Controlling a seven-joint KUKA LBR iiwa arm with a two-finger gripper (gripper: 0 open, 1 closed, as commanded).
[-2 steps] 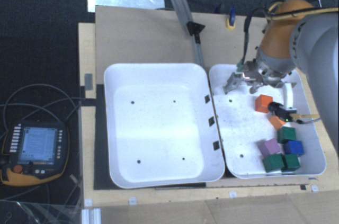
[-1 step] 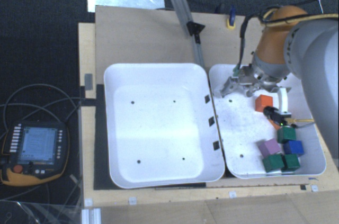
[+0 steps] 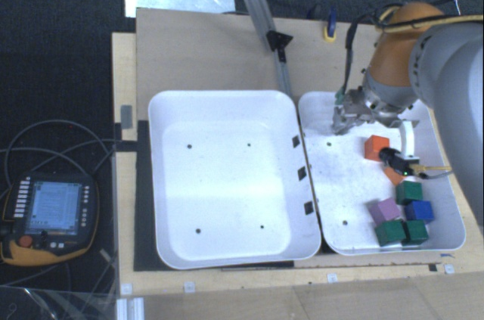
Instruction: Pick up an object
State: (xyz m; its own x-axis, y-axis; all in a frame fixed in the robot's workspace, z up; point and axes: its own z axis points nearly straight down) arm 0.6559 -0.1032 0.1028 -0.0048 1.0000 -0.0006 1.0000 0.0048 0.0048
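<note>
Lying in right bin (image 3: 325, 231): orange block (image 3: 376, 147) near middle, second orange piece (image 3: 393, 175) just below it; purple block (image 3: 386, 209), blue block (image 3: 419, 210), three green blocks (image 3: 409, 191) clustered at near right corner. End effector (image 3: 346, 116) low over bin's far part, left of orange block, nothing seen between fingers; open or closed, cannot tell. Left bin (image 3: 227, 175) alongside on bench (image 3: 197, 46). Pendant (image 3: 49, 219) off bench, at left.

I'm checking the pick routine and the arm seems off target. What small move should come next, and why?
Probably a short shift toward the orange block. The gripper hangs over bare floor near the back of the right bin, while the blocks sit further toward the bin's right and front, including the purple block and blue block.
</note>
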